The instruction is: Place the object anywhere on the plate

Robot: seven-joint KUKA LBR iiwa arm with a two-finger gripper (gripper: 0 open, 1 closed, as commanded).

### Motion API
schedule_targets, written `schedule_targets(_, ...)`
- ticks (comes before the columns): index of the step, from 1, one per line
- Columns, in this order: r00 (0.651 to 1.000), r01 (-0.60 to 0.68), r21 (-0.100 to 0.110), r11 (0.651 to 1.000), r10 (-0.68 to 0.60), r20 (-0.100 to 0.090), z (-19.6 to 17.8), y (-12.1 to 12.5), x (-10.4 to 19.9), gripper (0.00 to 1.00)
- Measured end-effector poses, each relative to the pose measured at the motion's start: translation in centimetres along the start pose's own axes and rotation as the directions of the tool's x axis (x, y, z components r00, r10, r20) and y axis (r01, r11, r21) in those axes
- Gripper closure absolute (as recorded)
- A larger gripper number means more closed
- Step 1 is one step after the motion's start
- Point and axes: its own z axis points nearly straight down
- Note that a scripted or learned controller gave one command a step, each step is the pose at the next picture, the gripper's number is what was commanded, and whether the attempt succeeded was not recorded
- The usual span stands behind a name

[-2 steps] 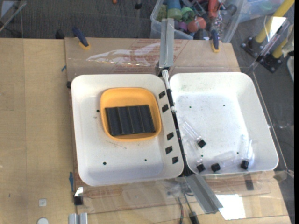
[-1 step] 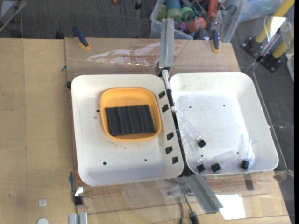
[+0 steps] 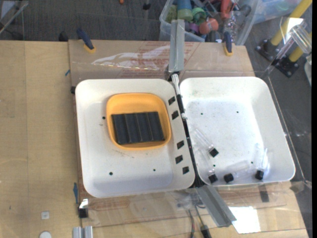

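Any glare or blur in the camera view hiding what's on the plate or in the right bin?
Camera view: even lighting, soft shadows; the dark ridged block on the orange plate reads clearly; the right bin is bright, and the clear plastic pieces near its front corner are hard to make out against the white; mild softness overall.

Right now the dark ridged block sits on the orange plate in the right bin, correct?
Not quite. The dark ridged block does lie on the orange plate, but the camera view shows the plate in the left bin, not the right bin.
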Motion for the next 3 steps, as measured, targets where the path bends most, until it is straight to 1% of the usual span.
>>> schedule_targets(1,0.997,0.082,-0.004,0.997,-0.082,0.002,0.02,0.02,-0.35,1.00)
schedule_targets(2,0.963,0.268,-0.003,0.963,-0.268,0.003,0.03,-0.26,-0.75,1.00)
schedule_targets(3,0.881,0.474,-0.001,0.881,-0.474,0.000,0.01,-0.48,-0.97,1.00)
